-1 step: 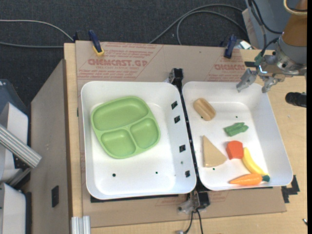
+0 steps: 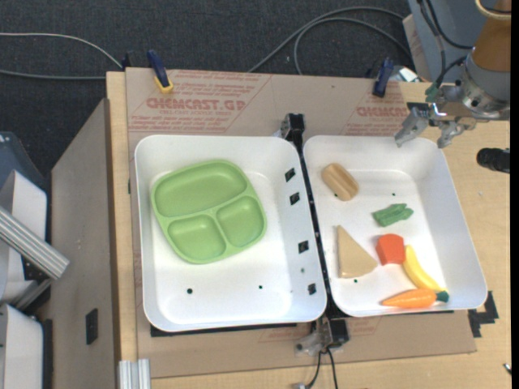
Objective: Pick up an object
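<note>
Up at the far right corner of the table, the fingers (image 2: 427,127) hang spread apart with nothing between them.

Both fingertips (image 2: 403,134) point down over the far rim of the right bin (image 2: 464,241), just outside its far right corner, under the grey arm (image 2: 486,55) with its orange band. Inside that bin, a tan bread roll (image 2: 340,181) lies near the far left corner, a green pod-like piece (image 2: 392,214) sits toward the middle, and a tan wedge (image 2: 353,254) rests against the left wall. Beside the wedge is a red block (image 2: 391,248), touching a yellow banana (image 2: 420,269), with an orange carrot (image 2: 413,299) along the near edge. The left bin (image 2: 154,298) holds a green divided plate (image 2: 210,211).
</note>
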